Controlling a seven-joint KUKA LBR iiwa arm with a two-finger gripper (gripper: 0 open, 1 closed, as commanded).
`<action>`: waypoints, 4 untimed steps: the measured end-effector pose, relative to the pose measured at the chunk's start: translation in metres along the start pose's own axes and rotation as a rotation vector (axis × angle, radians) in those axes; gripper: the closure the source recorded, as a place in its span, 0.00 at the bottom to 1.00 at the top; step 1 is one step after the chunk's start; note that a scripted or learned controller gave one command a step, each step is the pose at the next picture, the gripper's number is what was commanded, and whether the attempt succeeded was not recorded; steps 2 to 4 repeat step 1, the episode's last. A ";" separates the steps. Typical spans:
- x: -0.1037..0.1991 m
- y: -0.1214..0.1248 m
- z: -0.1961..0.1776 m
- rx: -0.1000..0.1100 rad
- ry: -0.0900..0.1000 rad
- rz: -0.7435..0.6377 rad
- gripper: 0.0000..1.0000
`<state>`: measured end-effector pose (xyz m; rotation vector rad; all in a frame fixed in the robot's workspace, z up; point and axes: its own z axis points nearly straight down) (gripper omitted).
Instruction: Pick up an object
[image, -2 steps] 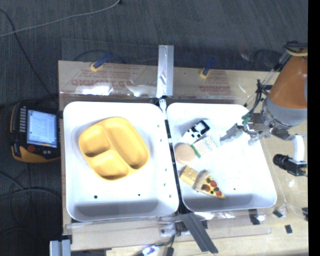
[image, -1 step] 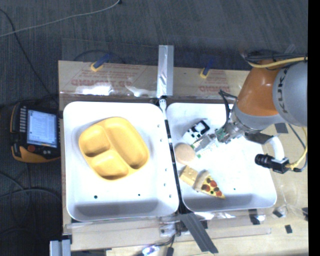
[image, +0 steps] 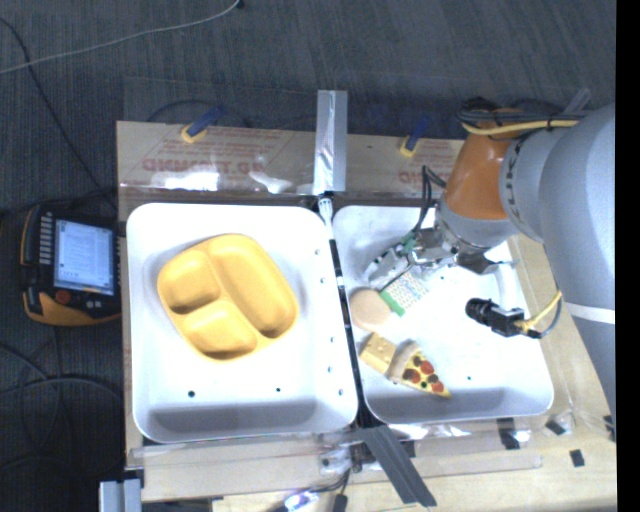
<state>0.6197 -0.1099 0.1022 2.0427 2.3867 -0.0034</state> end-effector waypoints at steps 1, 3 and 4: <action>0.037 0.025 -0.081 0.000 0.001 -0.092 0.00; 0.037 0.025 -0.081 0.000 0.001 -0.092 0.00; 0.037 0.025 -0.081 0.000 0.001 -0.092 0.00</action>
